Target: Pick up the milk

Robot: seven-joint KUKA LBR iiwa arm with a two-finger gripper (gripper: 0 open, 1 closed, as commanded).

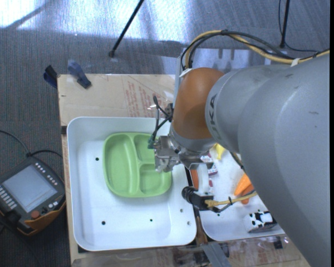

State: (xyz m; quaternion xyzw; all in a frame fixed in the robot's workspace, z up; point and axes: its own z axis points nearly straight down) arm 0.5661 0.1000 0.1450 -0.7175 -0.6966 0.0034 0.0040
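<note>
A small white carton with black cow patches, which looks like the milk [261, 219], lies near the front of the right bin [228, 232], partly under the arm. My gripper [163, 163] hangs over the right edge of a green divided plate [125, 163] in the left bin [94, 216], well to the left of the carton. The wrist hides the fingertips. The arm's grey body covers most of the right bin.
In the right bin an orange carrot-like piece [244, 187], a yellow item [217, 151] and a red and white item [203, 174] peek out beside the arm. A teach pendant [26, 193] lies on the floor to the left of the bench.
</note>
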